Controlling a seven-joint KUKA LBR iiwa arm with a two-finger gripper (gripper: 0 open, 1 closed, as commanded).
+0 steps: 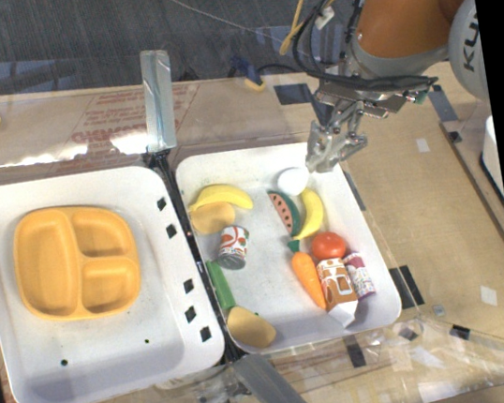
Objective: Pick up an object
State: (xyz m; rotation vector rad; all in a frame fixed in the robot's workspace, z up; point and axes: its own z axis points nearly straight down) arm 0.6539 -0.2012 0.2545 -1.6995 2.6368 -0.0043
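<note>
The right bin (255, 162) holds several toy foods: a banana (221, 195) over a tan bread piece (210, 218), a small can (233, 246), a green stick (221, 284), a watermelon slice (281, 210), a second banana (312, 213), a tomato (329, 245), a carrot (307, 279), a small carton (339, 283) and a tan piece (252, 327). A white round object (292, 180) lies near the bin's far right corner. My gripper (326, 157) hangs above that corner, just right of the white object, with nothing seen between its fingers.
The left bin (33, 373) carries a yellow divided plate (75, 260). A metal clamp (157, 97) stands at the far end of the divider between the bins. Cables loop above the wrist at the top right.
</note>
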